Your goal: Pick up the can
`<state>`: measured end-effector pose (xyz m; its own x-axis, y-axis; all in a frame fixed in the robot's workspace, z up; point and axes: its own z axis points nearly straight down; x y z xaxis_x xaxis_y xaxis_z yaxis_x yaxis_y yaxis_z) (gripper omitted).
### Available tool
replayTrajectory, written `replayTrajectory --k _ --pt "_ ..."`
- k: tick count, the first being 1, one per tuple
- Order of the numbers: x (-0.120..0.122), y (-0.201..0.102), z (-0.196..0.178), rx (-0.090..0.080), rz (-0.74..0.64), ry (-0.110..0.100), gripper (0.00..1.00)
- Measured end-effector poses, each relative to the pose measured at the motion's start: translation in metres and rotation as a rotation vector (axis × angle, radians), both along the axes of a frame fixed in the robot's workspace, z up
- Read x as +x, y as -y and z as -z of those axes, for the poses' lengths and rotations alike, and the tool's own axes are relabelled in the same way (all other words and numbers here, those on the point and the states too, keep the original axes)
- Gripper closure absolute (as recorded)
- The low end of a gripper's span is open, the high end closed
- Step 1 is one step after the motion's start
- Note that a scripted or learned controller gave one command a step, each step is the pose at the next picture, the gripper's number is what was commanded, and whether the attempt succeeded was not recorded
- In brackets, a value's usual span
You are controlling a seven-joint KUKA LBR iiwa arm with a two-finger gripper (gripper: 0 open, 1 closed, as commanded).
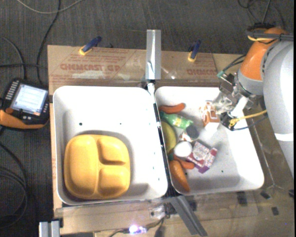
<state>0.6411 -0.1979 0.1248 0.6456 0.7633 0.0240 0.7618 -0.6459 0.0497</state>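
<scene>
The can (191, 131) looks like a small grey cylinder with a dark top. It lies in the right bin (237, 177) among other items, between a green packet (177, 121) and a white round object (182, 148). My gripper (220, 106) hangs over the upper right part of that bin, right beside an orange and white carton (209, 114). It is up and to the right of the can, well apart from it. The grey arm with its orange band (254, 63) comes in from the right.
In the right bin also lie a sausage (172, 107), a banana (168, 135), a carrot (179, 175) and a pink and purple packet (203, 156). The left bin (69, 100) holds a yellow divided plate (97, 166). A teach pendant (23, 104) sits at the far left.
</scene>
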Motion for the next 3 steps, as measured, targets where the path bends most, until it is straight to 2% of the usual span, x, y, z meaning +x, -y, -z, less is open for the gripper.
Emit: replayTrajectory --k 1,2,3 --pt "-0.009 0.002 -0.045 0.003 -0.267 -0.061 1.00" --pt "0.012 -0.019 -0.001 0.006 0.137 -0.020 1.00" --pt "0.017 -0.033 0.006 0.029 0.643 0.005 1.00"
